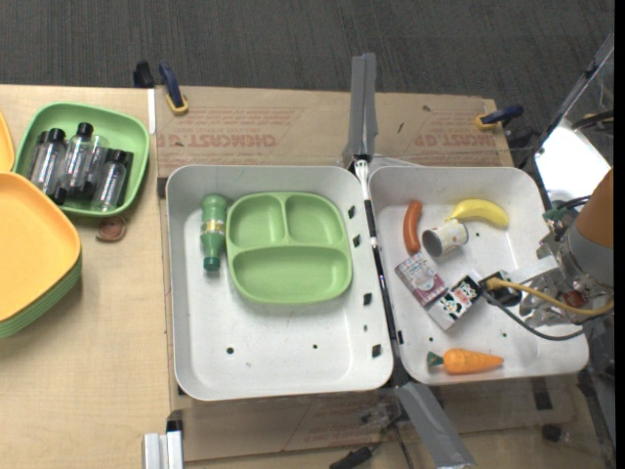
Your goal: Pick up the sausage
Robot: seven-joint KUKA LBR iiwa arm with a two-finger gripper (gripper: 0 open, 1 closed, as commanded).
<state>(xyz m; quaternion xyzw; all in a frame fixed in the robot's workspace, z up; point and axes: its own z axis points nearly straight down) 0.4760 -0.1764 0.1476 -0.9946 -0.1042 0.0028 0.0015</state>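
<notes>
Nearest to the camera stands the front wall of the right bin, and just behind it a toy carrot lies on its side. This bin is one of two large white bins; the left bin holds a green divided plate and a green bottle beside it. At the right edge of the right bin is the arm, grey with an orange band, bent low over the bin's rim with yellow and black cables around the wrist. The gripper is there among the cables, but I cannot tell if it is open or closed. It is well apart from the sausage, which lies in the back left part of the right bin, near the wall between the bins, pointing almost straight away from the camera. A small cup lies tipped just beside it on the right, and a banana is behind the cup. Nearer the front are a pink carton and a black and white carton. I judge the sausage to be a light toy, smooth and round, so it may roll or slip. The best hold seems across its middle, from the narrow sides, and the cup leaves little room on the right side.
</notes>
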